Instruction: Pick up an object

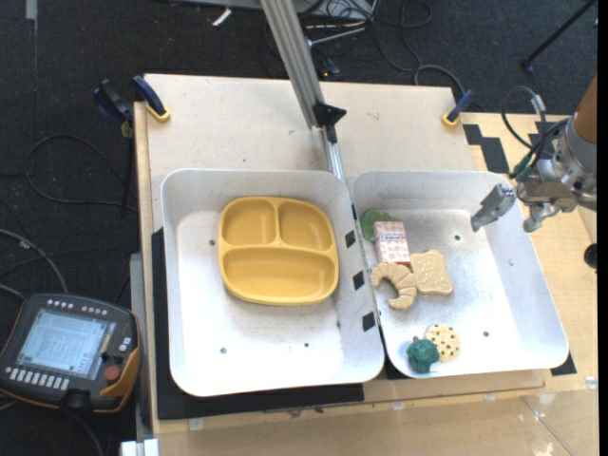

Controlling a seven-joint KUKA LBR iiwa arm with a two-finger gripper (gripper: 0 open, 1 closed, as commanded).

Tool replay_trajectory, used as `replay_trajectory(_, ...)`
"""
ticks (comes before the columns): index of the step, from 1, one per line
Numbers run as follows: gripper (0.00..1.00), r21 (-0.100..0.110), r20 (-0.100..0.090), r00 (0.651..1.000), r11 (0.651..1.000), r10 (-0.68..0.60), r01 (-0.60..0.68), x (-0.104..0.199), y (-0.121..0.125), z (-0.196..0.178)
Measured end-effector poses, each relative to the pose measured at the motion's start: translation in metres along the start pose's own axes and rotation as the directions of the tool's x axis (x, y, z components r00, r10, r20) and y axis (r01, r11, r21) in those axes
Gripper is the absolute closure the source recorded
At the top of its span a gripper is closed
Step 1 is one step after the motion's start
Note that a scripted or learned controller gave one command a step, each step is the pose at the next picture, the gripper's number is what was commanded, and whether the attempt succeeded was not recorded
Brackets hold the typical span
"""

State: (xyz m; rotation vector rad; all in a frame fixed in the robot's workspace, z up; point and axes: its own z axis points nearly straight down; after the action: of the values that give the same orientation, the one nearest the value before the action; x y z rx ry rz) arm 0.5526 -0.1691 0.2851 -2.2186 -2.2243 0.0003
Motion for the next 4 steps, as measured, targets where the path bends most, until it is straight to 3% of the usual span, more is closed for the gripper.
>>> replay_trajectory(1,0.0,0.0,0.0,1.0,1.0,0.0,0.0,0.0,0.0,0.0)
replay_trajectory(4,0.0,0.005,-0.001,1.0,1.0,0.003,-0.003,0.007,-0.002,0.155)
